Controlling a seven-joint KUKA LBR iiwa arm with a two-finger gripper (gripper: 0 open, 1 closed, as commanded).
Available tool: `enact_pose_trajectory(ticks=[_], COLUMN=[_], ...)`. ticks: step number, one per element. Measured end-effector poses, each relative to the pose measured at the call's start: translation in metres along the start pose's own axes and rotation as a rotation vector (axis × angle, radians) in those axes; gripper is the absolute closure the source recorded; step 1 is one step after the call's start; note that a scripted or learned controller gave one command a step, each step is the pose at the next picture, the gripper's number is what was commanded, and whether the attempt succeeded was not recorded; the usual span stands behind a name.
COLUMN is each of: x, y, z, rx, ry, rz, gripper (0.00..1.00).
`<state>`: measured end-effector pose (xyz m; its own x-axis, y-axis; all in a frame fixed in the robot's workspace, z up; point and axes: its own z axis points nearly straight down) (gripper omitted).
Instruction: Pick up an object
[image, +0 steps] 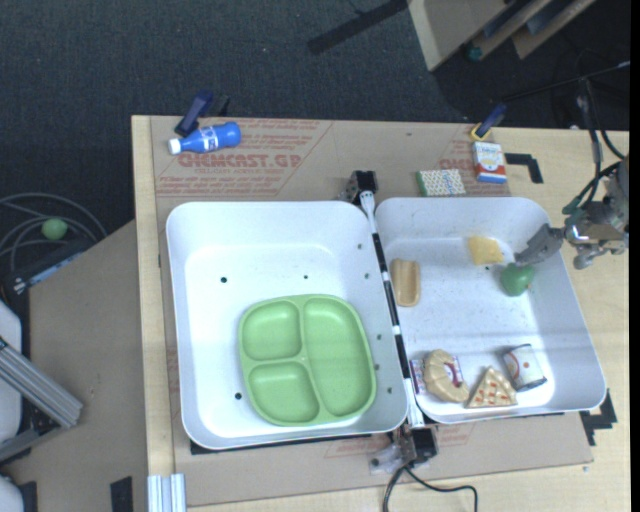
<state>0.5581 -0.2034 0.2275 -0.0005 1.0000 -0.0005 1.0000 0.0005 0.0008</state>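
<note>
Two shallow white bins sit side by side on your bench, the left bin (200, 240) holding a pale green three-compartment plastic plate (305, 358) toward its near edge. You can see the grey gripper (538, 247) reaching over the far right edge of the right bin (560, 330), just above a small green round object (515, 281); whether it is spread or closed, you cannot tell. Beside it lies a yellow spongy lump (485, 250). A tan bread-like piece (405, 282) rests against that bin's left wall. Along its near edge you have a wrapped round pastry (444, 376), a pizza-slice toy (491, 388) and a small red-and-white can (524, 366).
</note>
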Motion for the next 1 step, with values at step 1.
enact_pose_trajectory(ticks=[1], x=[-0.0049], y=[0.0715], z=[0.0809], rx=[0.003], ry=[0.001], rz=[-0.001], gripper=[0.00])
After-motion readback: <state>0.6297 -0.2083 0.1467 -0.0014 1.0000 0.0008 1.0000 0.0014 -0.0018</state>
